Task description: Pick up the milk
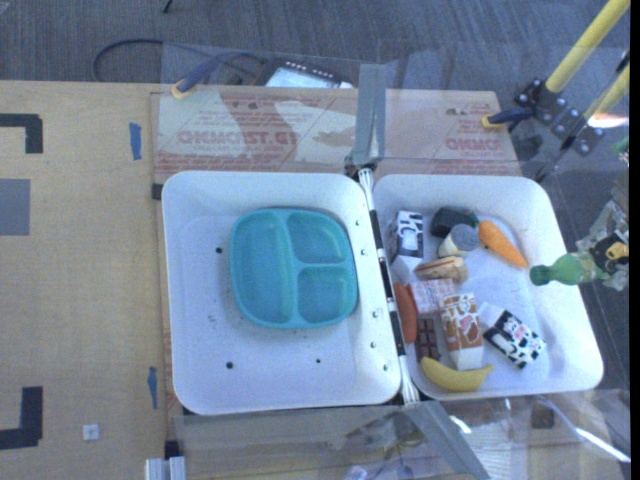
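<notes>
The milk (516, 338) is a small carton with black cow patches, lying in the near right part of the right bin (575, 363). A second black-and-white carton (408, 234) stands at that bin's left side. My gripper (608, 260) is at the view's right edge, just outside the bin's right rim and well right of and beyond the milk. It is shut on the base of a green bottle (560, 271), which sticks out sideways over the rim with its neck pointing left.
The right bin also holds a carrot (501, 244), a banana (456, 374), an orange-and-white carton (460, 324), a sausage (406, 311) and several other toy foods. A teal divided plate (294, 267) lies in the left bin (190, 298). Yellow-handled clamps (560, 88) stand at the back right.
</notes>
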Tool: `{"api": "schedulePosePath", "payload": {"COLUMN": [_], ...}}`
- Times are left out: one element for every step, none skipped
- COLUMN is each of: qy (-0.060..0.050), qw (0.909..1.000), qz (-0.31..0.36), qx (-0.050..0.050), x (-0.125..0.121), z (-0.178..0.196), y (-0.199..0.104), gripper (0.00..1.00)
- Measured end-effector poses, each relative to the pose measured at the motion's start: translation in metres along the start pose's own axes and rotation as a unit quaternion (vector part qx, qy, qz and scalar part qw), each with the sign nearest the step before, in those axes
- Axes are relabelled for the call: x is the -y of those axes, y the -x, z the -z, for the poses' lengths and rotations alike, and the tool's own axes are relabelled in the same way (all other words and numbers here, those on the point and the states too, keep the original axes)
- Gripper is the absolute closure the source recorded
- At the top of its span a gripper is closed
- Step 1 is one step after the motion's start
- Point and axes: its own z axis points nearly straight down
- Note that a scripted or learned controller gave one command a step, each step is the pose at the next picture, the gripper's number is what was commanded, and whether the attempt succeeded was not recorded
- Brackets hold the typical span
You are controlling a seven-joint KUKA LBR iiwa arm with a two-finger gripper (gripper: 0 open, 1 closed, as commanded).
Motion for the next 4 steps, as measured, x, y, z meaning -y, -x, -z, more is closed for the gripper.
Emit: {"api": "schedulePosePath", "payload": {"qy": [0.002,0.002,0.002,0.002], "qw": [0.9888,0.9891,0.9894,0.9897], "qz": [-0.150,-0.147,-0.145,-0.143], "qx": [-0.001,0.000,0.001,0.001], "x": [0.025,0.025,0.026,0.026], "z": [0.038,0.048,0.057,0.067], "y": [-0.026,-0.027,-0.029,-0.030], "gripper": [1.00,1.00,1.00,1.00]}}
